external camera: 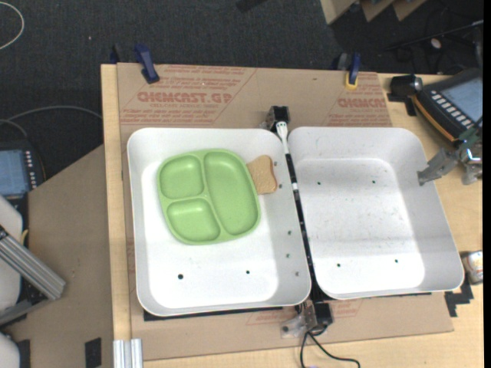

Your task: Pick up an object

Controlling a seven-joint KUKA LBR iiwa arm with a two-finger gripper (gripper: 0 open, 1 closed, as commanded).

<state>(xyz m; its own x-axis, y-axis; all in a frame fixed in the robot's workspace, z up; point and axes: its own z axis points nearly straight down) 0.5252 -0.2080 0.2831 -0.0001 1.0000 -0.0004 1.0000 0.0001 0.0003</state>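
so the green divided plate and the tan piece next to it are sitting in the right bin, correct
Not quite: the camera view shows the green divided plate and the tan piece touching its edge in the left bin, not the right bin. The gripper sits at the right bin's far right rim.

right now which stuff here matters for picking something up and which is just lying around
For the job:
- green divided plate in the left bin
- tan slice-shaped piece touching the plate's right edge
- gripper at the right bin's far right rim

Just lying about:
- blue clamp
- yellow clamp
- cables at the front
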